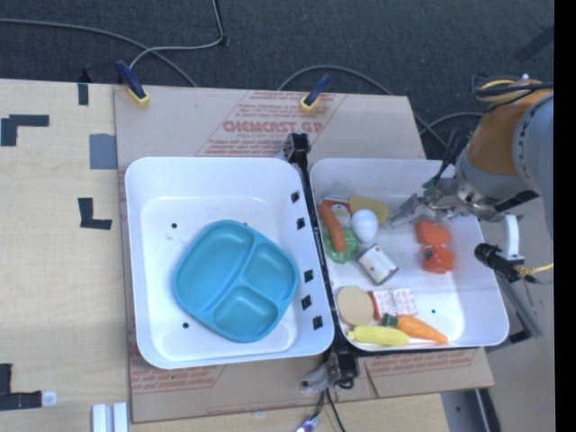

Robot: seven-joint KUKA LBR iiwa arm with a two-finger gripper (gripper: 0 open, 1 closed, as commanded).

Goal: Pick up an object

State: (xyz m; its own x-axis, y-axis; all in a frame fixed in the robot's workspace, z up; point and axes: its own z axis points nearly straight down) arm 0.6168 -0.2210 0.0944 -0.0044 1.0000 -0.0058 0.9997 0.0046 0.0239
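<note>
The gripper (409,207) hangs over the far part of the right bin (468,331), its jaws slightly parted with nothing between them. Just right of it sit two red-orange pieces (435,245); to its left lie a white egg (364,224) and a carrot (334,230). The left bin (148,183) holds a blue divided plate (236,280)

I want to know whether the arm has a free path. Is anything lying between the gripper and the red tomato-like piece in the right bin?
Nothing visible blocks it. The gripper hangs over the right bin, just up and left of the red piece, with bare white floor between them. The white egg and small box lie further left, off that path.
</note>
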